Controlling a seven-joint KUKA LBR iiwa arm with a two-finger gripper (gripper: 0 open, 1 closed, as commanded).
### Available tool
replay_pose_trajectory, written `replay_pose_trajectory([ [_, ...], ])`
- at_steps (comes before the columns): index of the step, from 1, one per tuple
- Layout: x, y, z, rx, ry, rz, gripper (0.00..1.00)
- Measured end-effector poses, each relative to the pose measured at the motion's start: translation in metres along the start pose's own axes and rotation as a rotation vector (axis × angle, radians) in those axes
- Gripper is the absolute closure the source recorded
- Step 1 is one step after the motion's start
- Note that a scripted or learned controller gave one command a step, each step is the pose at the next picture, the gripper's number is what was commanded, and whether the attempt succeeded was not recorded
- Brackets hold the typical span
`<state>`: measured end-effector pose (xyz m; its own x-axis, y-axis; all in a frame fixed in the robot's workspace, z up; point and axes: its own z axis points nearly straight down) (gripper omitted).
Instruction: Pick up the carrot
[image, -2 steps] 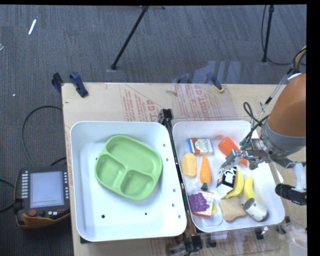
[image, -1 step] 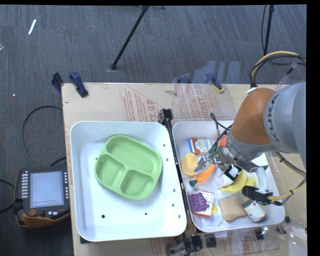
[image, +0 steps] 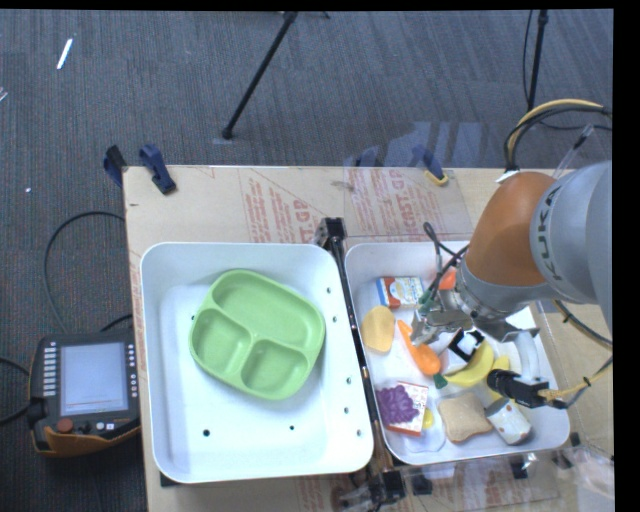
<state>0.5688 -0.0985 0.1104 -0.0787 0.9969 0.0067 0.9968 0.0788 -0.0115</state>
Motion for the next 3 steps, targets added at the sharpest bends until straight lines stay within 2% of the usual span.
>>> replay_pose_trajectory([
  [1,0.053,-0.056,-0.072,0.0,-0.003,0.633,1.0],
  [2,0.023,-0.061,0.012,0.011,-0.003,0.705,1.0],
  [3,0.019,-0.017,0.027,0.001,0.0,0.964,1.0],
])
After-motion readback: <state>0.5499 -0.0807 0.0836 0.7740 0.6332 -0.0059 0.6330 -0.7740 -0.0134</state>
